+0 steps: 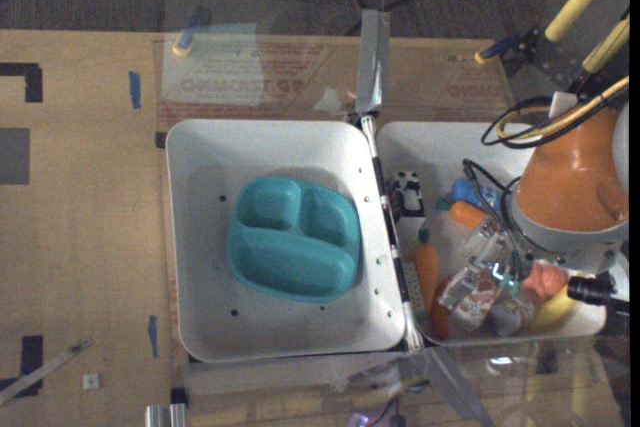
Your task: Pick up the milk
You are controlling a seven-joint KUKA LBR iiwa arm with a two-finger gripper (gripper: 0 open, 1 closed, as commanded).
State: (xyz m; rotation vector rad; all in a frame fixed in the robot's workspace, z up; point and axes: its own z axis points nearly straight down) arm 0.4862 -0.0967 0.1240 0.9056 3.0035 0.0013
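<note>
While gripper [487,267] hangs over right bin [440,140], state unclear, milk [406,194] stands by divider.

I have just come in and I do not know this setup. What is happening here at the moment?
A grey and orange robot arm reaches from the right into the right bin, which holds toy food. Its gripper is low among the items near the bin's front, close to a carrot. The milk carton, black and white, stands against the bin's left wall, apart from the gripper. The left bin holds a teal divided plate.
</note>
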